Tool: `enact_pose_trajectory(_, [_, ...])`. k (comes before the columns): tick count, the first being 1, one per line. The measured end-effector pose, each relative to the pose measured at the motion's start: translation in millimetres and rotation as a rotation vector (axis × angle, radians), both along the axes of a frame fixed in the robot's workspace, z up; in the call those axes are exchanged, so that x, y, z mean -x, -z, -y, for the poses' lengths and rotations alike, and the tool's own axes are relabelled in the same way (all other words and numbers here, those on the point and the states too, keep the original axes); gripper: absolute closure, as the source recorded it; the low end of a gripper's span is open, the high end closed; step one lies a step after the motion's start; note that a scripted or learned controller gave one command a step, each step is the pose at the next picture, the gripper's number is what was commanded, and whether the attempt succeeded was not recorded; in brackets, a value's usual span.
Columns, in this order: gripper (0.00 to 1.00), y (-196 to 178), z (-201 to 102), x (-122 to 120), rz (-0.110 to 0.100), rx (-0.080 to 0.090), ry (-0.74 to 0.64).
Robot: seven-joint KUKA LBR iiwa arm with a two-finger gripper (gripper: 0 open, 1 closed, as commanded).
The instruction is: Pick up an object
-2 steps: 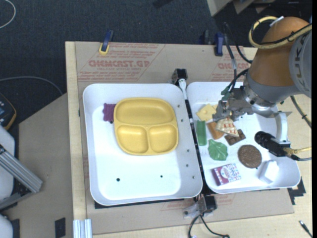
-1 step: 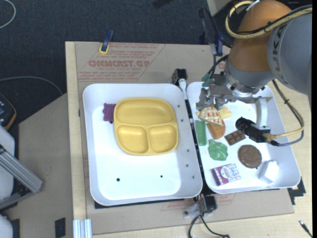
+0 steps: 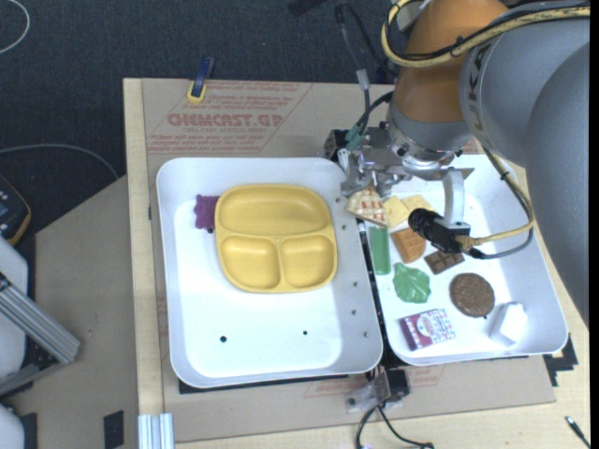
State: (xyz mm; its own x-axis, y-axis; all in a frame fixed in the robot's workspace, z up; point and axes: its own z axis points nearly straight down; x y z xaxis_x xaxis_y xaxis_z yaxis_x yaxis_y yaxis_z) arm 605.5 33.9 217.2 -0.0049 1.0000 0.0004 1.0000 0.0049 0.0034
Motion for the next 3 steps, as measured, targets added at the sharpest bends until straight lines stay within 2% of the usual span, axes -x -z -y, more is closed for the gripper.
enact_pose_trajectory(1, [1.00,-3,-13,2,0.000,0.001,0.003])
enact_pose_trajectory(2, [1.00,-7,-4,6,-0.002,0.002,0.006])
enact_pose_trajectory(3, [1.00,-18,-9,-2,0.001,0.001,0.004])
